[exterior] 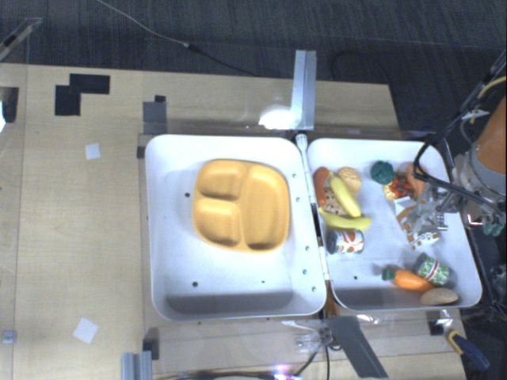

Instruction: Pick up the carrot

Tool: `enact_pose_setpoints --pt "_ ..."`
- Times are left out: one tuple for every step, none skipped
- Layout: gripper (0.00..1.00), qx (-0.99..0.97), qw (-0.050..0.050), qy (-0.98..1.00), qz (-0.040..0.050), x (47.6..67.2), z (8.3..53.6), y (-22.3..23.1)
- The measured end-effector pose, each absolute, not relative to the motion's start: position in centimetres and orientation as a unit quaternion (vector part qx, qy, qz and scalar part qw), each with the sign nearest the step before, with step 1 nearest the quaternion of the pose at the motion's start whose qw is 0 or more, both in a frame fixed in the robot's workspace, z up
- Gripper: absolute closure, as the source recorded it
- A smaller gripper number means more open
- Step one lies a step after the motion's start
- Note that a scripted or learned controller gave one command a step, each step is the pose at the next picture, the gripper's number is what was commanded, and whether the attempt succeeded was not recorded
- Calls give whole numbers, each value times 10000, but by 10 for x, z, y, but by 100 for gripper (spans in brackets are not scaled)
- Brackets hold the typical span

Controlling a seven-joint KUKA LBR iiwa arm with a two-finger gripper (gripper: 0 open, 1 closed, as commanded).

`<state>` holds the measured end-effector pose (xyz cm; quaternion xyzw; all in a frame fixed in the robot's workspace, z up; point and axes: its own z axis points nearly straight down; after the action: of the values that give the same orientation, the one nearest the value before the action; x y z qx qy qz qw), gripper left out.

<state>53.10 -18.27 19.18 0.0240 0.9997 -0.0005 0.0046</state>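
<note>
The gripper [424,222] hangs over the right bin [372,287] near its right wall — finger state cannot be determined. The carrot [408,279] lies below it, apart, near the front wall beside a green-and-white can [432,271]. A yellow divided plate [241,204] occupies the left bin [170,236].

**Bench and surroundings**

Light wood bench top [71,236] fills most of the view. Dark carpet-like floor [198,14] runs along the top, with a thin cable [119,10] crossing it diagonally. Black stepped marker [79,92] near the bench's upper left; two small pale squares [93,151] on the wood at left. Grey metal upright bracket [304,85] stands at the far edge between the two bins, bright glare spot [277,119] at its base. Small grey brackets [155,115] at the left bin's corners. Lighting even, overhead, soft shadows.
</note>
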Motion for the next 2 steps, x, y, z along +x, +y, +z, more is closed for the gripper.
enact_pose_setpoints --pt "0 1630 27 9866 7 495 145 -154" --pt "0 3111 30 9504 10 489 108 -128"
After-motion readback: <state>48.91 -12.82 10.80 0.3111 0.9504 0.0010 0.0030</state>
